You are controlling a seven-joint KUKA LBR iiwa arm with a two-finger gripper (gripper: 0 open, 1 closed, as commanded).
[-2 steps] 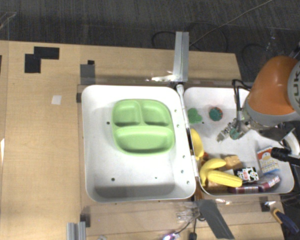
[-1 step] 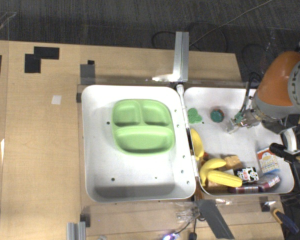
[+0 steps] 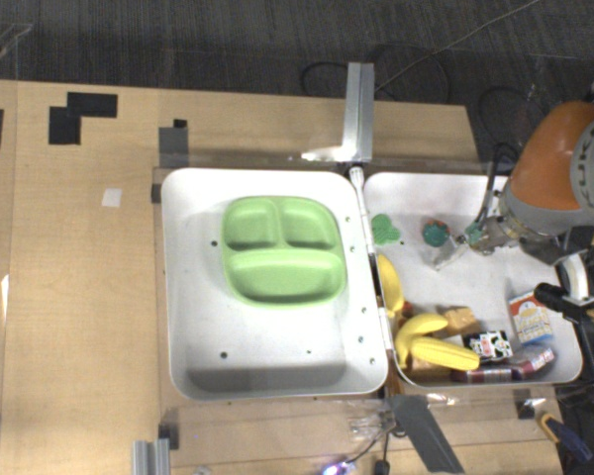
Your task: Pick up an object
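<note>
The right bin (image 3: 416, 191) holds several small things. A green round piece (image 3: 383, 230) lies by its left wall and a teal piece (image 3: 435, 233) sits a little to its right. Yellow bananas (image 3: 423, 339) lie at the front beside a tan block (image 3: 461, 319), a small printed card box (image 3: 493, 345), a dark red tube (image 3: 505, 369) and a red and white carton (image 3: 530, 317). My gripper (image 3: 445, 254) hangs low over the bin's bare middle, just right of and below the teal piece. Nothing shows in its grasp.
The left bin (image 3: 193, 295) carries a green divided plate (image 3: 280, 248). A metal post (image 3: 359, 107) stands behind the seam between the bins. The arm with its orange band (image 3: 562, 156) covers the right bin's far right corner.
</note>
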